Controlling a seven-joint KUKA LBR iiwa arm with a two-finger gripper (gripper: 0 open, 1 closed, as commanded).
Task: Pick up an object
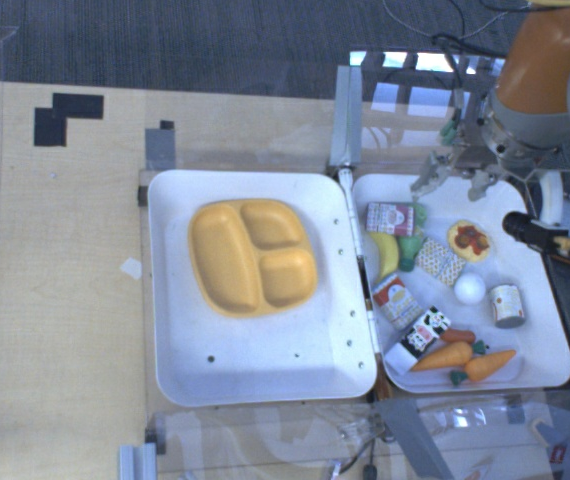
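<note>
My gripper (455, 176) hangs over the back of the right bin (550, 353), below the orange band of the arm. Its two fingers (429, 177) are spread apart, open, with nothing between them. Just below it lie a pink carton (390, 217) and a small round pizza toy (469, 240). Farther forward in the same bin are a banana (387, 256), a green item (411, 245), a patterned square packet (438, 261), a white ball (469, 289), a small can (506, 305), a red-and-white box (397, 300), a black-and-white carton (425, 331) and two carrots (465, 358).
The left bin (195, 368) bears a yellow divided tray (253, 255). A metal post (344, 118) stands behind the seam between the bins. Cables and a black fitting (535, 230) hang beside the arm at the right.
</note>
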